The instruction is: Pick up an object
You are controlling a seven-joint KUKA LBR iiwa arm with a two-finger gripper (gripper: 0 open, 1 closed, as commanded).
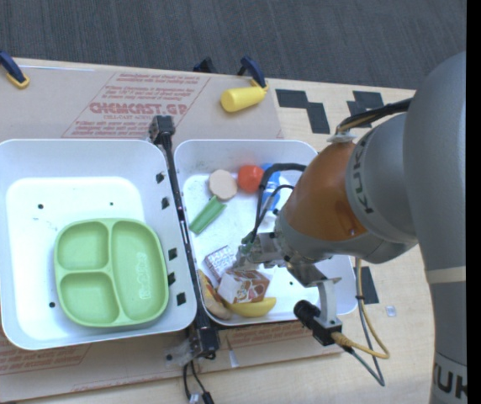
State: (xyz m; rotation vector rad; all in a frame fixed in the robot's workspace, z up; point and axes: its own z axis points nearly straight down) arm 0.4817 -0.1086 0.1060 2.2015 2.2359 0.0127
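White bin (308,154) crowded under the gripper (253,255)
Snack packet (245,289), banana (253,309) below; grip unclear. Cardboard (97,99) reads "CHEMCAST GP".

Two white bins (5,192) are seen. A pale green divided tray (110,270) is noted, plus a green stick-shaped item (208,215), a tan disc (222,183), a red ball (250,176), a yellow banana (253,308), and a red-and-white printed packet (245,289). Arm (367,192) is coloured grey with an orange band. Cardboard (131,103) is printed in red.

Bench (47,91), two white bins (13,225), yellow clamp handle (242,98)
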